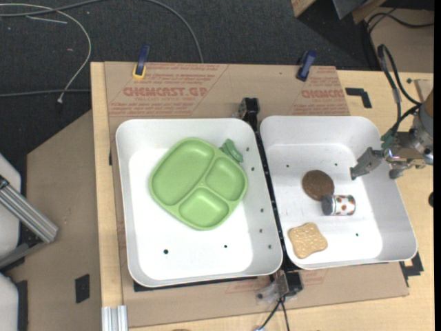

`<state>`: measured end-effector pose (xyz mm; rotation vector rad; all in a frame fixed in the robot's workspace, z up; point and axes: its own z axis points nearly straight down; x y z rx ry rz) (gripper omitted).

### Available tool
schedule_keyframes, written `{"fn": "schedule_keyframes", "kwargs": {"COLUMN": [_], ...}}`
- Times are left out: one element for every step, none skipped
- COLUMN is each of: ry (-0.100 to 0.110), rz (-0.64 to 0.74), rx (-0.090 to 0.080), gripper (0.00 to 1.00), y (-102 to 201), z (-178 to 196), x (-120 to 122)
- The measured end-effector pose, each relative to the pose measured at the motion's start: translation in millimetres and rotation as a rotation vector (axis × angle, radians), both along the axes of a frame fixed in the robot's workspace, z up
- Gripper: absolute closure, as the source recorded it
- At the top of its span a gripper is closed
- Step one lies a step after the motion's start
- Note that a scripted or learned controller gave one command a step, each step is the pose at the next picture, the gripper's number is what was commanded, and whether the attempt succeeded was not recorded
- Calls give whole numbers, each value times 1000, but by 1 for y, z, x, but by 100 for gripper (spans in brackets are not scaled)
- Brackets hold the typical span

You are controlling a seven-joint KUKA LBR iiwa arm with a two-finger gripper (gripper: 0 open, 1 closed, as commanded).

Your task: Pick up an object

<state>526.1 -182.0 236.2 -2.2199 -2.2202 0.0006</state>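
The claw (377,163) hangs over the right bin's (303,133) right side, fingers spread apart, gripping nothing. To its left and lower lie a brown disc (318,184), a small can (339,204) touching it, and — lower still — a cracker (306,240).
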Motion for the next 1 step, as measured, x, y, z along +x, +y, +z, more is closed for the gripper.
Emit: {"fn": "schedule_keyframes", "kwargs": {"ry": [0], "rz": [0], "rx": [0], "gripper": [0], "y": [0], "z": [0], "x": [0]}}
